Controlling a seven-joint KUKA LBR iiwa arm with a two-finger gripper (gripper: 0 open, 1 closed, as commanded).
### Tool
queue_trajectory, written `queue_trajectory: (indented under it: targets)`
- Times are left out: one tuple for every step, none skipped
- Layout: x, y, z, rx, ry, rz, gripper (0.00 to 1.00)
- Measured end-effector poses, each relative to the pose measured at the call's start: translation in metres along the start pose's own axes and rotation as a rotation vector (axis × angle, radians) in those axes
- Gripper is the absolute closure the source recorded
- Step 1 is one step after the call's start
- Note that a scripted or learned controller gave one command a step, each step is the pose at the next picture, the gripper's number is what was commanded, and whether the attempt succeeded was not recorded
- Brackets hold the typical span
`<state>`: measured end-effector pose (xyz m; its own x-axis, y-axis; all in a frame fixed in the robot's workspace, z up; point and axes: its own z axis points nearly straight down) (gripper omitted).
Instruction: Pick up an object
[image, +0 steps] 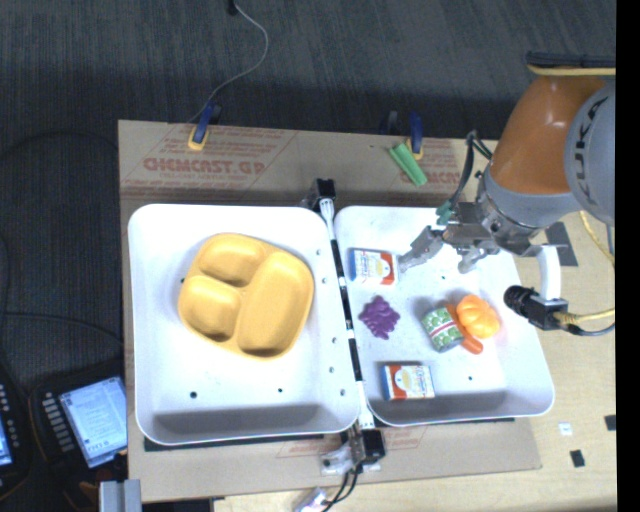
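Pincer (441, 252) first: mine hangs spread and released over the far part of the right bin (520, 400), one finger reaching toward the bin's middle, the other back under my wrist, nothing between them.

From the overhead camera, the nearest candidate is the small carton (370, 266), just beside my outer finger, toward the divider between the bins. Nearer the camera than my pincer sit the green-labelled can (440, 329) and the orange toy fruit (478, 317), touching each other; I judge that pair awkward to separate. The purple grape cluster (379, 317) lies beyond the carton, toward the camera, standing clear of its neighbours. A second carton (406, 380) rests farthest off, by the near rim. Well apart, across the divider, the left bin (150, 400) holds a yellow lumpy object (246, 293).
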<state>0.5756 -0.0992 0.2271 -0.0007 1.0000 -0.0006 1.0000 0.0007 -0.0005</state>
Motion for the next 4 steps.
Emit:
queue_trajectory:
  targets:
    - [-0.007,-0.049,0.117,-0.001,0.001,0.001,0.00]
    - [-0.005,-0.088,0.139,-0.014,-0.002,0.001,0.00]
    - [-0.005,-0.086,0.128,-0.016,-0.002,0.002,1.00]
    - [-0.005,-0.087,0.128,-0.015,-0.002,0.002,0.00]
